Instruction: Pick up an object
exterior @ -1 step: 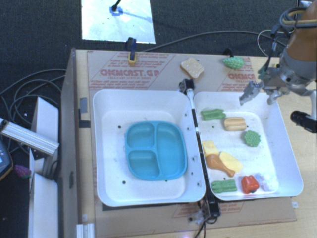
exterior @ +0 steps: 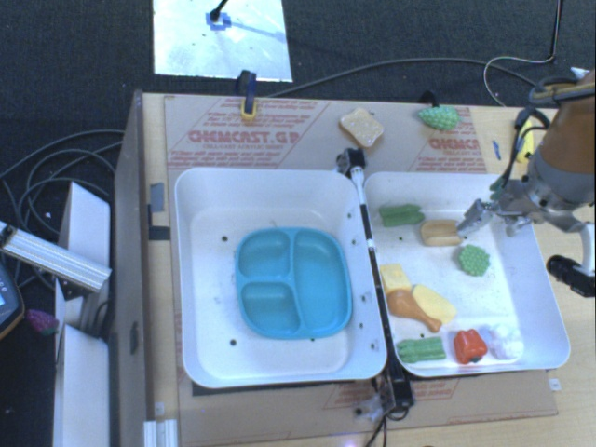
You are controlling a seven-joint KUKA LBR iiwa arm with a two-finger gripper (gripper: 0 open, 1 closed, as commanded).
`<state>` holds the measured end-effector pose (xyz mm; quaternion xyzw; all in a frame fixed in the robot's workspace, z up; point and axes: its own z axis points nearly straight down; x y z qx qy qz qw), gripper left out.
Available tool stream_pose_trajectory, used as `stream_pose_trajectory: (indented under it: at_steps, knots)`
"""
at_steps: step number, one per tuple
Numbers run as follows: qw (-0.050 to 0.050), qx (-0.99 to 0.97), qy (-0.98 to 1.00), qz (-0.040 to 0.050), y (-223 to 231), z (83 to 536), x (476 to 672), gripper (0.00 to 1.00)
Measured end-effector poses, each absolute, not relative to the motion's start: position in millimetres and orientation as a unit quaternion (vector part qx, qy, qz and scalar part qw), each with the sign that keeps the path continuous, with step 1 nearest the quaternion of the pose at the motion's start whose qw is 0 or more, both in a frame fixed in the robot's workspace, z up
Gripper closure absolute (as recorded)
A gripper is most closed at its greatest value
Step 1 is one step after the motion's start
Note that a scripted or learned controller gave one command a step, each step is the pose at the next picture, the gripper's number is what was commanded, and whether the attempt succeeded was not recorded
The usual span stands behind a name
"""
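Observation:
My gripper (exterior: 486,219) hangs over the upper right part of the right bin (exterior: 549,329), beside a tan bread-roll toy (exterior: 439,233) and above a green broccoli toy (exterior: 474,260). Nothing shows between its fingers. Other toy foods lie in that bin: a green pickle (exterior: 400,215), a yellow cheese wedge (exterior: 394,277), an orange drumstick (exterior: 413,307), a yellow slice (exterior: 434,303), a green bean piece (exterior: 421,349), a red pepper (exterior: 470,345) and a white lump (exterior: 507,345).
The left bin (exterior: 200,250) holds a blue divided plate (exterior: 293,282). On the cardboard behind the bins lie a bread slice toy (exterior: 361,128) and a green leafy toy (exterior: 439,116). A yellow clamp (exterior: 248,96) sits at the board's back edge.

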<state>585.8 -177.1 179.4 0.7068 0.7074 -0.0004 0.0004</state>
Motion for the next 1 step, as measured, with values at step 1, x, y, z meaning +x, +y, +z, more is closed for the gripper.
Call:
stream_pose_trajectory:
  at_steps: [1]
  knots:
    - [0.0, 0.706, 0.708, 0.0003, -102.5, 149.6, 554.8, 0.0]
